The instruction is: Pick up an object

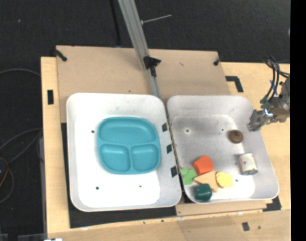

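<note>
White and shallow, the right plastic bin (220,109) lies beside my gripper (258,119), which hangs at that bin's right rim, near its far corner; whether my fingers are spread or pressed together I cannot tell from here, and nothing shows between them.

The things to pick crowd the near half of this bin. A small brown round piece (235,136) sits alone toward the right, closest to me, with bare floor around it. Nearer the front, a pale cylinder (247,163) lies on its side close to the right wall. An orange block (203,163), a tan flat piece (204,179), a yellow lump (224,179), a light green piece (187,174) and a dark green block (202,192) huddle at the near edge, touching or nearly so. The far half of the bin floor stays open.

The left white bin (83,149) holds a turquoise divided plate (128,144) with open floor all round it.
</note>
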`<control>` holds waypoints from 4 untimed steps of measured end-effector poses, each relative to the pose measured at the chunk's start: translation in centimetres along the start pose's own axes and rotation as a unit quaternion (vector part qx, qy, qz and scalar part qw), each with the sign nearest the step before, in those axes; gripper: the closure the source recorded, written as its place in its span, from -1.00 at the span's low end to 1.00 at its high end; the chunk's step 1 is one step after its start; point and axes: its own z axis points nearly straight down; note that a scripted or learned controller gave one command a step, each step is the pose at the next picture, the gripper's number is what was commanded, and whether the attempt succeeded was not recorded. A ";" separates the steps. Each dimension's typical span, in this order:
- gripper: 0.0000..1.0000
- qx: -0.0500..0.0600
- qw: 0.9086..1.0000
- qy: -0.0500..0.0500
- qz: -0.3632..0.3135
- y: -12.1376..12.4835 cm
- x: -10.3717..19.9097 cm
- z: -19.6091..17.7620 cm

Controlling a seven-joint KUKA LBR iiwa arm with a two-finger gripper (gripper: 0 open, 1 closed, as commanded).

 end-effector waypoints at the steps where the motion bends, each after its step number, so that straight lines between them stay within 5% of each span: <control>1: 1.00 0.000 1.000 0.001 -0.002 0.7 5.3 -0.9; 4: 1.00 0.002 1.000 0.001 -0.002 3.6 22.4 0.4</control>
